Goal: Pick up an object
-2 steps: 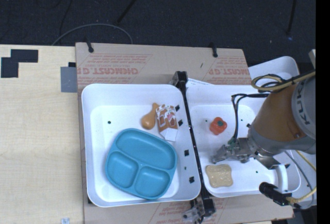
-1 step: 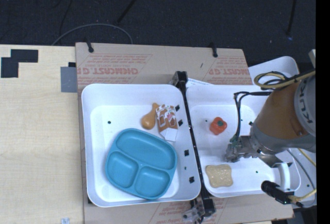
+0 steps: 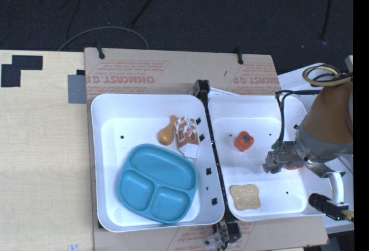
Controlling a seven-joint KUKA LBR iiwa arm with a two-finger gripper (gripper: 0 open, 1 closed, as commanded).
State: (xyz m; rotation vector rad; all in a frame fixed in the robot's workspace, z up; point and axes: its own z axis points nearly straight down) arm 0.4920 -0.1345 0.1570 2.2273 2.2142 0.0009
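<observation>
Looking into the right white bin, we see two small things that could be picked up. One is a small red rounded toy with a green spot on top, lying near the middle of the bin floor. The other is a flat beige piece shaped like a slice of toast, lying near the front edge of the same bin, well apart from the red toy.

Our end effector is low over the right side of this bin, to the right of the red toy and above the beige slice in the view. It touches neither of them, and nothing is seen between its parts. It appears as a dark grey blur, so we cannot tell how wide it stands. Behind it we see the orange band of the arm.

In the left white bin there is a blue plastic plate with three compartments, lying toward the front. Behind it, near the divider, we see a small tan pear-shaped toy and just beside it a brown and white patterned object. Both bins rest on a cardboard sheet on the light wooden table.
</observation>
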